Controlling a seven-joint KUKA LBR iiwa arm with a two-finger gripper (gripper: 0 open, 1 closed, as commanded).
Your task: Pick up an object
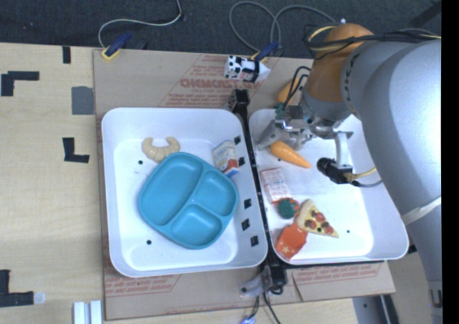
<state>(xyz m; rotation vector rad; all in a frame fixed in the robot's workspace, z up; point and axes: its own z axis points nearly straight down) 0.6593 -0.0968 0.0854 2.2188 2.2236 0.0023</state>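
My gripper (284, 131) hangs low over the back of the right bin (373, 233), below the arm's orange band. Just in front of it an orange carrot (290, 154) lies on the bin floor, close under the gripper; whether they touch I cannot tell. Nearer the front of this bin lie a pink and white packet (274, 185), a small green and blue toy (287, 207), a pizza slice (315, 218) and a red-orange piece (290, 241). A yellow item (287, 91) peeks out behind the wrist.
The left bin (115, 172) holds a blue divided plate (188, 199), a croissant (160, 147) and a small carton (226, 155) by the black divider (251, 179). The bulky arm covers the right bin's back right. Cables trail over the bench behind.
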